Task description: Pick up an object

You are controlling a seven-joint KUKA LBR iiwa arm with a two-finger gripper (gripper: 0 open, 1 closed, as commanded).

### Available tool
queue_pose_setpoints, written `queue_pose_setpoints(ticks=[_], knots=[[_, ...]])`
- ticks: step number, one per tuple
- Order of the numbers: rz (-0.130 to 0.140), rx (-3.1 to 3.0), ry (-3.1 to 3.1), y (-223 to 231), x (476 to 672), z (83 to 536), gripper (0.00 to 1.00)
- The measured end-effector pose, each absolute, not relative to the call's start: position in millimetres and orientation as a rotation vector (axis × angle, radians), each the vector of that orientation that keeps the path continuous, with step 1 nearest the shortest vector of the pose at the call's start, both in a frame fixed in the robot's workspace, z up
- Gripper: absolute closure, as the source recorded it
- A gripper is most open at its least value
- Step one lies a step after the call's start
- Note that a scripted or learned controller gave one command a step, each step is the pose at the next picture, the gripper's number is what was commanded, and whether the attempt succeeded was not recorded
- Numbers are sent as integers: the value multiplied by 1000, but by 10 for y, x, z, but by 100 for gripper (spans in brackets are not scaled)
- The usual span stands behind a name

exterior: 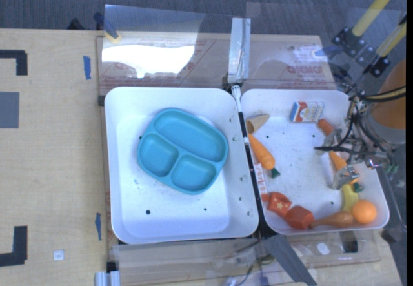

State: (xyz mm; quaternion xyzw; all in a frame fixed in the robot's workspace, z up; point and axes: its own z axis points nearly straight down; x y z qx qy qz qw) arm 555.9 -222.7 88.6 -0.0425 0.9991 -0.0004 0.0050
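Broadly, 2 white bins sat side by side on the bench. The left bin (122, 214) held a blue divided plate (183, 150) near its centre. The right bin (303, 149) held the small toys. The arm (387, 120) came in at 3 o'clock of that bin, and its gripper (343, 172) hung low over the right wall, wrapped in cables; how wide it stood, and whether it had anything, I could not tell.

By size next: a carrot (261, 153) lay along the bin's 9 o'clock edge, a small carton (306, 111) at 12 o'clock, a red pepper piece (279, 202) and a red block (299, 217) toward 7 o'clock, an orange ball (364, 212) at 5 o'clock, and a yellow piece (349, 195) just beside the gripper.

That yellow piece looked the likeliest target (nearest the tool). It was probably light, stiff, smooth plastic, liable to slip, so a pinch across its narrow middle seemed wisest.
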Motion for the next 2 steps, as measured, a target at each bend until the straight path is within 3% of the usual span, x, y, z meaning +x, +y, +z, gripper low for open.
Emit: queue_pose_setpoints(ticks=[1,2], knots=[[-8,-134,3114,-2228,5603,1030,100],[-7,-134,3116,-2226,5598,1018,0]])
